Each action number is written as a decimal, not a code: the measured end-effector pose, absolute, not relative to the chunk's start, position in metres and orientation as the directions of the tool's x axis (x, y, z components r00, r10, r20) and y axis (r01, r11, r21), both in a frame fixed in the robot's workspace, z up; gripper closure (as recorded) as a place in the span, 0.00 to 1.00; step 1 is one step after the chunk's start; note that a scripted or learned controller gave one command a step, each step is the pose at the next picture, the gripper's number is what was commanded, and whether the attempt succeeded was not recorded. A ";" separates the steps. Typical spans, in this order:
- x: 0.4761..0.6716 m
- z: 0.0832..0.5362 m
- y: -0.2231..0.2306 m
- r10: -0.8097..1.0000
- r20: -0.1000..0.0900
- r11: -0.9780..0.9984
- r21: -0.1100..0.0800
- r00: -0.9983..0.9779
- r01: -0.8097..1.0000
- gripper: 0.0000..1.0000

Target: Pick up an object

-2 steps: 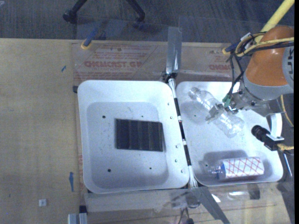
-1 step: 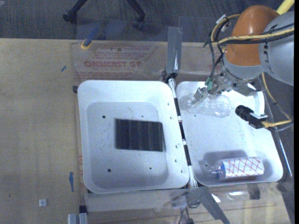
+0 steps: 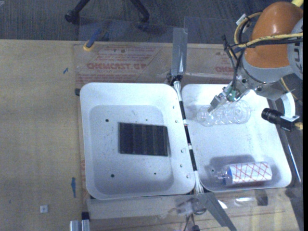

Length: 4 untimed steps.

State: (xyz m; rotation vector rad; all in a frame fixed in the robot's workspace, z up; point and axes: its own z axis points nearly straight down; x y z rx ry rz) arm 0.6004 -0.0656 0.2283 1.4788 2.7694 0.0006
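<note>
Two bins: the left bin (image 3: 96, 105) holds one dark mat (image 3: 144, 139); the right bin (image 3: 269, 148) holds one clear tray (image 3: 226, 114) and one bottle (image 3: 245, 173). The arm (image 3: 274, 37) slants down, gripper (image 3: 219, 101) at the tray; its grip I can't tell.

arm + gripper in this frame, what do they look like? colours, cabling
The arm is grey with a large rounded orange band above the wrist. Yellow and black cables loop over the orange part. The gripper is small, metallic and light grey, with a greenish spot near its base. A black cylindrical part sticks out beside the wrist.
</note>
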 end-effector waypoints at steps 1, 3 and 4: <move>0.668 0.200 -0.076 0.931 -0.004 0.365 0.005 -0.365 0.931 1.00; 0.662 0.227 -0.092 0.947 -0.004 0.320 0.005 -0.320 0.947 1.00; 0.662 0.227 -0.091 0.947 -0.004 0.320 0.005 -0.320 0.947 0.00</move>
